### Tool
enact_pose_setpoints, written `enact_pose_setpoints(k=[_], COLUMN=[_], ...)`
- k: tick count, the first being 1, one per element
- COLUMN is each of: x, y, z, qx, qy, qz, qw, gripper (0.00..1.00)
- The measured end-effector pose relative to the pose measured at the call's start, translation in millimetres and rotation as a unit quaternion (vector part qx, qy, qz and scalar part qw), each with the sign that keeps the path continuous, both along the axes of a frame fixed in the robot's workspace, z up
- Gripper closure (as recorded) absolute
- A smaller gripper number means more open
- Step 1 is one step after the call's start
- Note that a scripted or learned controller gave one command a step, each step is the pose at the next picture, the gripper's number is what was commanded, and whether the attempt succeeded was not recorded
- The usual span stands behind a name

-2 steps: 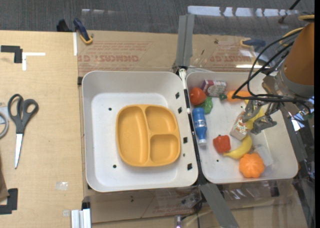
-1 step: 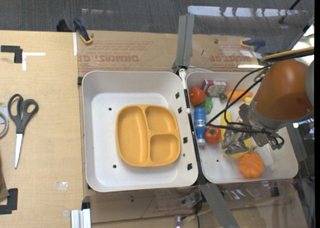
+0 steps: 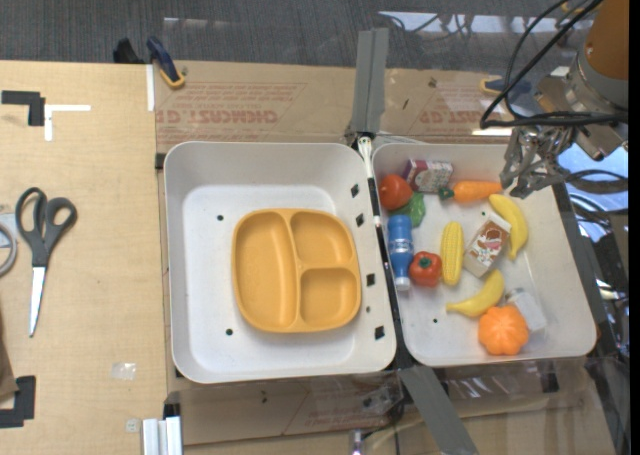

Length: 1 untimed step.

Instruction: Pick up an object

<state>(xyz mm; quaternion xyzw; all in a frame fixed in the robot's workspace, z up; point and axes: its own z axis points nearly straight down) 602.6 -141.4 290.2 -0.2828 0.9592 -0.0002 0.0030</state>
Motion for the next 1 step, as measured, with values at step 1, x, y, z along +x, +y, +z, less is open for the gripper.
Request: enact_pose_setpoints(k=[1], x=[-0.1], y=[0.0], z=[-0.3], qx=[0.0002], qy=[0.000], qz=[0.000], qw=[1.0000], gripper=[0.00])
